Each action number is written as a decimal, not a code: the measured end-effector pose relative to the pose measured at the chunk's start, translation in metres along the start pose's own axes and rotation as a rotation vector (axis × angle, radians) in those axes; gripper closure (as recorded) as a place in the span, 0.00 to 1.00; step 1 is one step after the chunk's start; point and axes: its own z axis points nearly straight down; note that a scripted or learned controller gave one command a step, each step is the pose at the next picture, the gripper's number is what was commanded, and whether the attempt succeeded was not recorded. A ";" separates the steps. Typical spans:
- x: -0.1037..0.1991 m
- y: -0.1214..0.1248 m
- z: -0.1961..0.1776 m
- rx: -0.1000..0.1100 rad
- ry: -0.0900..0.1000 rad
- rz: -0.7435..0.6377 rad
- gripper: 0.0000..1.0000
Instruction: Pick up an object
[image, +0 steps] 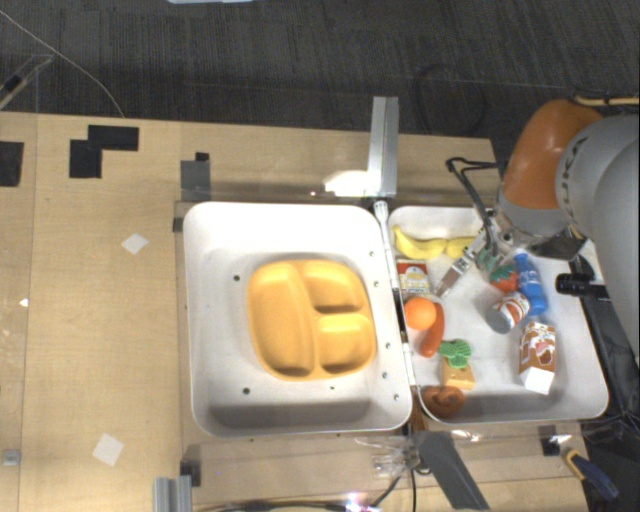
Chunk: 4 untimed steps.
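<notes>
The right bin (585, 400) holds several small objects. A yellow banana (425, 244) lies at its far left, with a red packet (412, 277) and an orange (422, 314) in front of it. A blue bottle (530, 282), a small can (508, 310) and a brown-and-white carton (538, 357) sit on the right side. My gripper (470, 262) hangs low over the bin's far middle, just right of the banana and left of the blue bottle. Nothing shows as lifted.
A yellow divided tray (305, 318) lies in the left bin (215, 300). A red-orange piece (432, 340), a green-topped item (456, 353) and a brown round thing (443, 401) crowd the right bin's front left. A metal post (384, 150) stands behind the bins.
</notes>
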 end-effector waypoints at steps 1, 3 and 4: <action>0.005 0.019 0.000 -0.005 0.012 0.463 0.00; 0.000 0.032 -0.010 -0.014 0.004 0.848 1.00; 0.005 0.035 0.001 -0.011 -0.009 0.514 1.00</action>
